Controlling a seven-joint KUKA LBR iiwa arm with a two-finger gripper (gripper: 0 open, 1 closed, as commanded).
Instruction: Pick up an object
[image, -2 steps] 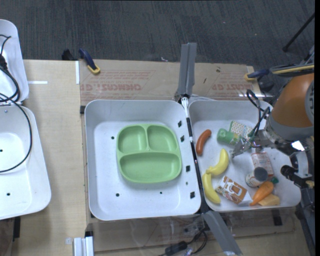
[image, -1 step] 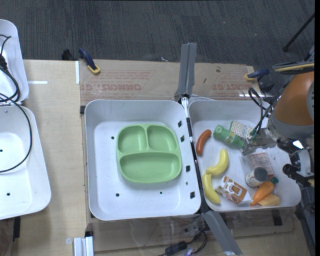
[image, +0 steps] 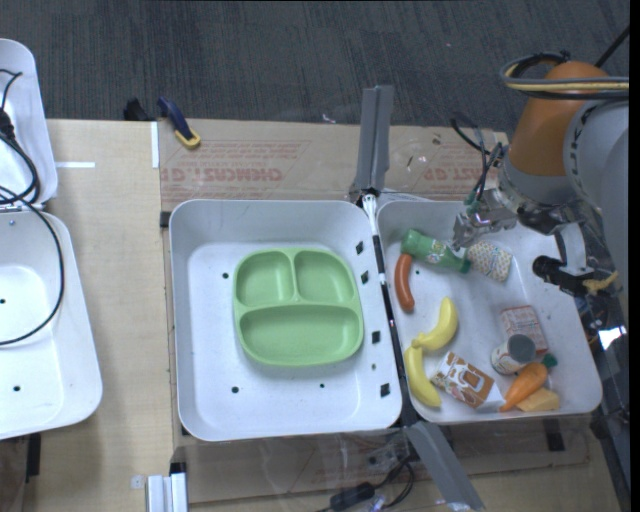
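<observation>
Over the right bin (image: 590, 385), fingers (image: 466, 232) at a green bottle (image: 434, 250), their spread impossible to tell.

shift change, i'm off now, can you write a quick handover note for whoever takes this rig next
Gripper: low in the right bin, at the green bottle; grip unclear.
Right bin holds the sausage, two bananas, carrot, snack packet, a can.
Left bin holds the green divided plate.
Done: nothing visibly lifted.
Left: grasp and lift one object.
</observation>
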